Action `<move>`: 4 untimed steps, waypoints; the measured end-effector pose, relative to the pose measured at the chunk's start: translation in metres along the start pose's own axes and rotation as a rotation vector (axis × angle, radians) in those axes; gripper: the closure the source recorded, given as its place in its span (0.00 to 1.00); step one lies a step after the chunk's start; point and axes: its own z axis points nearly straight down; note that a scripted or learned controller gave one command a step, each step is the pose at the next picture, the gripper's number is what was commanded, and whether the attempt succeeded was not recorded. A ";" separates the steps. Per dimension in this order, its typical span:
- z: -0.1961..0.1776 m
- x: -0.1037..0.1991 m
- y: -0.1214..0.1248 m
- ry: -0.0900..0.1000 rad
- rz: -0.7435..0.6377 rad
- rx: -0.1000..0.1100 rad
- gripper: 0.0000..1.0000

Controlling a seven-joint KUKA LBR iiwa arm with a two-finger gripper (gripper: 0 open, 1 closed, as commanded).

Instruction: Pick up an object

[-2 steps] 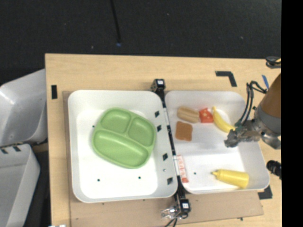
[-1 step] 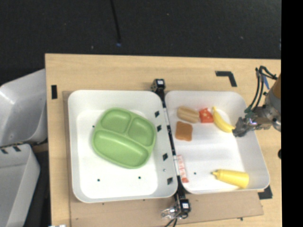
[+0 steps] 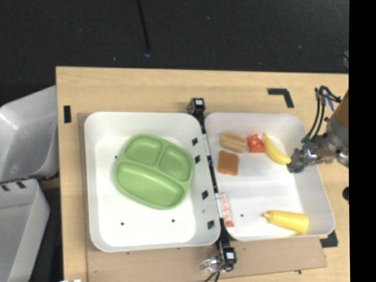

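1. We see a light wooden bench (image 3: pixel 147 87) carrying two shallow white bins side by side.
2. The left bin (image 3: pixel 103 216) holds a green divided plate (image 3: pixel 154 170) with three compartments, lying flat near its middle.
3. The right bin (image 3: pixel 258 198) holds the small items, and the arm (image 3: pixel 341 134) reaches over its right rim.
4. A yellow squeeze bottle (image 3: pixel 288 220) lies on its side near the front edge, nozzle pointing left.
5. A banana (image 3: pixel 275 149) lies toward the back, just left of the pincer (image 3: pixel 295 161) (close, though we cannot tell whether they touch).
6. A hot dog bun (image 3: pixel 233 141) sits at the back left, with a brown bread slice (image 3: pixel 228 163) just in front of it.
7. A small red item (image 3: pixel 255 144) lies between bun and banana.
8. Whether the pincer is released or clenched, we cannot tell.
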 end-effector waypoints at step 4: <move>-0.004 0.202 0.019 0.003 -0.006 0.000 1.00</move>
